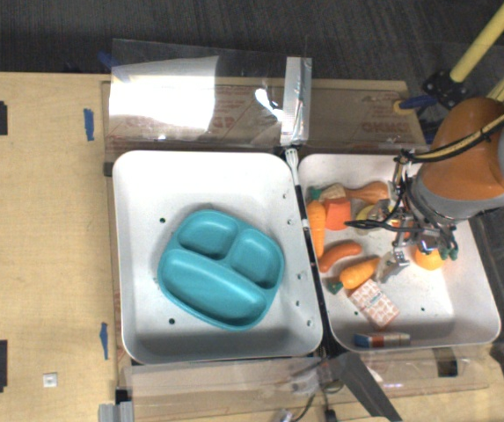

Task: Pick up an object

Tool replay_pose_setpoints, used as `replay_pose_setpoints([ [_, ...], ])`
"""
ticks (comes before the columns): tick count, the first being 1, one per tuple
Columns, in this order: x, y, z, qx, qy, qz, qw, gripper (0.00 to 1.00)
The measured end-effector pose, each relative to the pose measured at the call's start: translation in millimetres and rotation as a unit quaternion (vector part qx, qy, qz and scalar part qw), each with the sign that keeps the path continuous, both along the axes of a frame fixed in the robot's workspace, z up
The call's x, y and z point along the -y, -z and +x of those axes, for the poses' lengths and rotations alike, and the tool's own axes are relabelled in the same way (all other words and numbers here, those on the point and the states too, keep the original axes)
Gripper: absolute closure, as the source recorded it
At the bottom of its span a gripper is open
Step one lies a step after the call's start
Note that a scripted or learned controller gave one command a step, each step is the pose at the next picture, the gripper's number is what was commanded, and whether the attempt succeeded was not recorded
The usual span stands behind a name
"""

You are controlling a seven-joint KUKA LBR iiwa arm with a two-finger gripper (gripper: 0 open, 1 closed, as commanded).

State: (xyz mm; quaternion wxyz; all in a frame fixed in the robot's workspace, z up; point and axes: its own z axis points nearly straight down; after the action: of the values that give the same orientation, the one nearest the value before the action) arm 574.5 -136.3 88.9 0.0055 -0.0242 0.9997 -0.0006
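Note:
The right bin [471,306] holds several orange toy foods: a long piece [317,227] by the left wall, two carrot-like pieces [339,251] [359,272], an orange block [335,209] and a tan piece [370,191] at the back. My gripper [407,240] hangs low over the bin's middle, just right of this cluster. A round yellow-orange object [429,258] lies right beside the gripper, partly hidden by it. Nothing can be made out in its grasp.
A teal divided plate [221,266] lies in the left bin [146,192]. A small patterned box [375,303] and a marker [383,339] lie near the right bin's front wall. The arm's orange band [467,152] overhangs the bin's back right corner.

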Motion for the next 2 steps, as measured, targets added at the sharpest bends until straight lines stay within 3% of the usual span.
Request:
replay_pose_setpoints([
  [1, -44, -1, -53, 0.004, 0.056, 0.0007, 0.9984, 0.0],
  [2, -44, -14, -50, 0.01, 0.055, -0.0003, 0.9984, 1.0],
])
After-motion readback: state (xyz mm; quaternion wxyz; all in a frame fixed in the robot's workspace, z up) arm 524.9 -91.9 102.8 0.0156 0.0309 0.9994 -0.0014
